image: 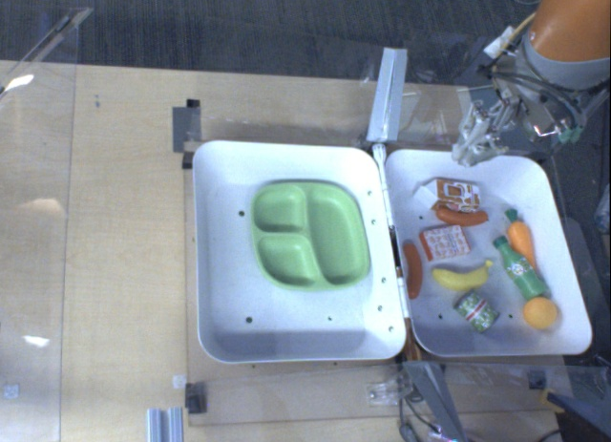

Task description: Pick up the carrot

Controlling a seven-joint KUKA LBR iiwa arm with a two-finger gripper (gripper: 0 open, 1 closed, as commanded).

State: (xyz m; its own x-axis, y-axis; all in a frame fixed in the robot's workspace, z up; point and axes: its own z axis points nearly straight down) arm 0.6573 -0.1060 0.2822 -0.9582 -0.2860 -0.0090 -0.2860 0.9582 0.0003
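The gripper [474, 144] hangs over the far rim of the right bin [563, 335], near its far left corner, and whether the jaws are spread or pressed together I cannot tell from this view. Nothing is seen between them. The carrot [520, 240] lies in the right bin, near its right wall and well apart from the gripper. Its long axis runs roughly from far to near, slightly tilted, with the green top pointing to the far side and the orange body toward the near side. Just beside it, on its left and near side, lies a green bottle [521, 268], almost touching it. An orange fruit [540, 312] rests nearer to the front. Between the gripper and the carrot lie a small printed packet [457, 192] and a sausage [459, 214]. The left bin [220, 326] holds a green divided tray [311, 234].
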